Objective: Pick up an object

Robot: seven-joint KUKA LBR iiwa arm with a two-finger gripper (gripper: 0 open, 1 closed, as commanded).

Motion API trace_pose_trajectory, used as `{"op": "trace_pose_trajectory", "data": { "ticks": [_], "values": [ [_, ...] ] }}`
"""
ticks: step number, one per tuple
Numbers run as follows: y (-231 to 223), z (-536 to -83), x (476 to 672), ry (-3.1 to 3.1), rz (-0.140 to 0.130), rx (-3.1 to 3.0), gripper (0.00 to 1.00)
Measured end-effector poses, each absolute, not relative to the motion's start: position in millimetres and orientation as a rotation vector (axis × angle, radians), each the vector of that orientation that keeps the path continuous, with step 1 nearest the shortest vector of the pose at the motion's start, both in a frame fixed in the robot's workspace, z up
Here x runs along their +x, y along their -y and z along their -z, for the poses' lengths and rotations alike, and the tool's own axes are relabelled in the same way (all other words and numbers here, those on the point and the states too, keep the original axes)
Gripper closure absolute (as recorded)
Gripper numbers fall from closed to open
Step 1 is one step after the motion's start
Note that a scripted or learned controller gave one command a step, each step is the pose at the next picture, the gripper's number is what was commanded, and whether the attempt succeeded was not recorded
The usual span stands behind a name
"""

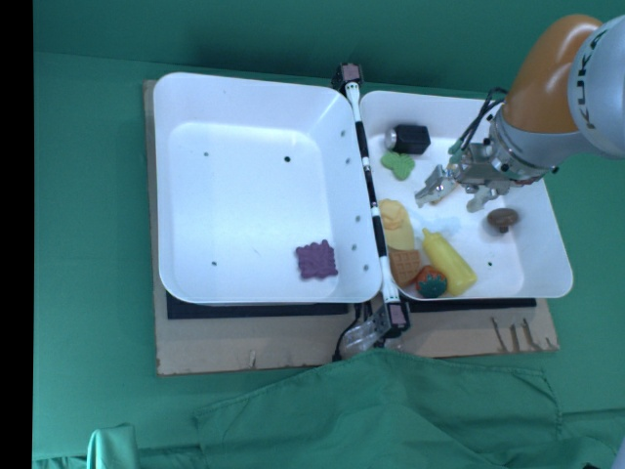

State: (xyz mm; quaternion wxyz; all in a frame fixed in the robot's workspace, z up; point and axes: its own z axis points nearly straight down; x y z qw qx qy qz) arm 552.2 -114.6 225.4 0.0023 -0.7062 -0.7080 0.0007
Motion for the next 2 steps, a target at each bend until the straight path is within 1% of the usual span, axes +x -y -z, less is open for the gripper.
{"op": "trace_pose_trajectory", "data": {
  "ticks": [1, 2],
  "values": [
    [178.0, -181.6, 607.0, 2.222, 0.007, -2.235, 0.0],
    [174.3, -185.6, 598.7, 2.229, 0.011, -2.239, 0.0]
  ]
}}
